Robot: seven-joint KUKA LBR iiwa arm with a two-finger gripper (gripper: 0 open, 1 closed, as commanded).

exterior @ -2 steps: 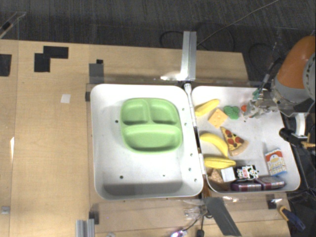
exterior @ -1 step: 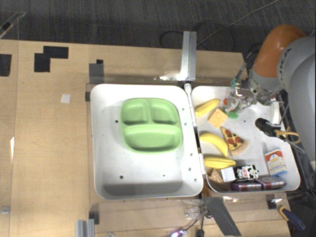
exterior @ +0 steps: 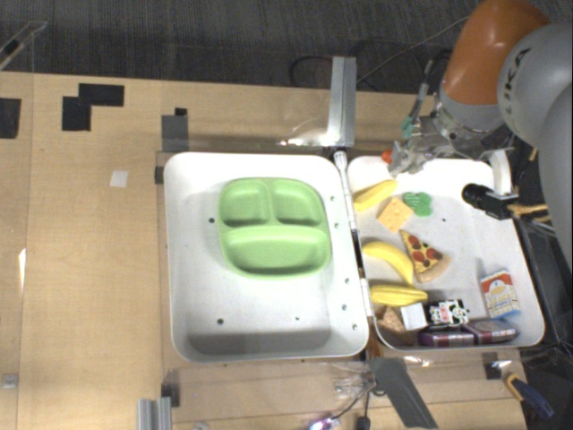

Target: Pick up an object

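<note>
In the left bin (exterior: 179,267), a green tray (exterior: 272,226) lies flat at centre. In the right bin (exterior: 528,330), toy food crowds the floor: a banana (exterior: 373,193) at 11 o'clock, a cheese wedge (exterior: 395,213) and a green piece (exterior: 417,203) just beside it, and a pizza slice (exterior: 423,256) at centre. The gripper (exterior: 410,153) hangs at the bin's 12 o'clock rim; whether it is parted or closed cannot be told. The banana, nearest it, looks light, stiff and smooth; a hold across its middle seems the likeliest to stay put.
</note>
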